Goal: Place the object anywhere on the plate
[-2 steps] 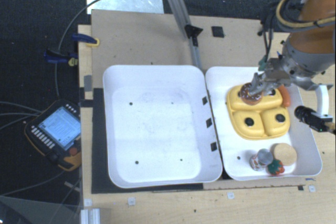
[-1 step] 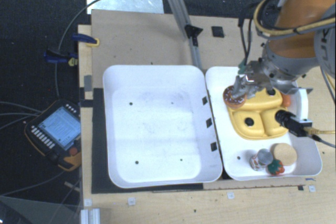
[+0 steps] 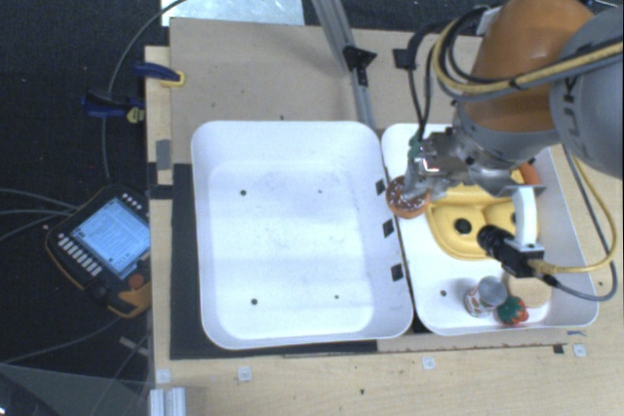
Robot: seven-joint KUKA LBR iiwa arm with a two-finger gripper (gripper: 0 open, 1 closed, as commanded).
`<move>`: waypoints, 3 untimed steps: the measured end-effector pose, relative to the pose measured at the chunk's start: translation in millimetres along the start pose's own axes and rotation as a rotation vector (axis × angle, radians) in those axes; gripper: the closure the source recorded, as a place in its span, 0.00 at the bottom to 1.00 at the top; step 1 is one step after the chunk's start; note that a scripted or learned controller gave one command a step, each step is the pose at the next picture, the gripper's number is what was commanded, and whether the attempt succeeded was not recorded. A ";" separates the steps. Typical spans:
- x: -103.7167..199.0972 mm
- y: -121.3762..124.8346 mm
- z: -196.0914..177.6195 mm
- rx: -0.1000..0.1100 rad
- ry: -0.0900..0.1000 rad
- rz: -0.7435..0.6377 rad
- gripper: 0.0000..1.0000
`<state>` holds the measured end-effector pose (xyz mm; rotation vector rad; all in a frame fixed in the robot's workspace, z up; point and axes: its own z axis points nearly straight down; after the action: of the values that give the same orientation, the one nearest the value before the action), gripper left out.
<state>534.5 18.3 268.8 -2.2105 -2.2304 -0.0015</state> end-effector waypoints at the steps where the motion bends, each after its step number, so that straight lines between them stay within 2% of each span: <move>1: 43.8 -4.4 16.3 0.000 0.000 0.000 1.00; 2: 94.7 -14.2 16.3 0.000 0.000 -0.001 1.00; 3: 132.9 -29.3 34.5 0.001 0.000 0.001 1.00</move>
<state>504.1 151.0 234.5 -2.2109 -2.2291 0.0003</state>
